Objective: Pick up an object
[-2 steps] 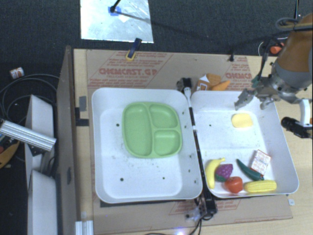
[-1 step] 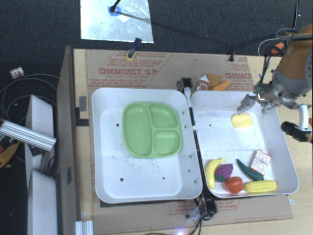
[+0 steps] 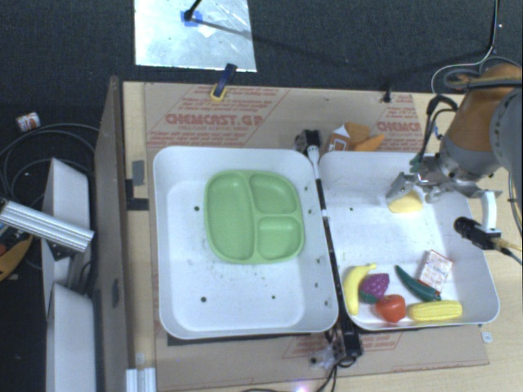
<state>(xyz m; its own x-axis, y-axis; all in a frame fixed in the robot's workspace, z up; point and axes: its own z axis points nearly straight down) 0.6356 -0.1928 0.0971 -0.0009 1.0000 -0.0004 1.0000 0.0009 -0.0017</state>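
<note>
Lying along right bin's (image 3: 487,299) front edge: banana (image 3: 356,284), grapes (image 3: 374,285), tomato (image 3: 391,307), corn (image 3: 435,309). Hovering farther back, gripper (image 3: 412,188) touching pale yellow lemon (image 3: 406,204); jaws' state impossible to tell.

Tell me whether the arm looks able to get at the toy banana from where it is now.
Probably yes. The toy banana lies uncovered at the right bin's near-left corner, purple grapes touching its side; bare floor separates it from the claw.
</note>
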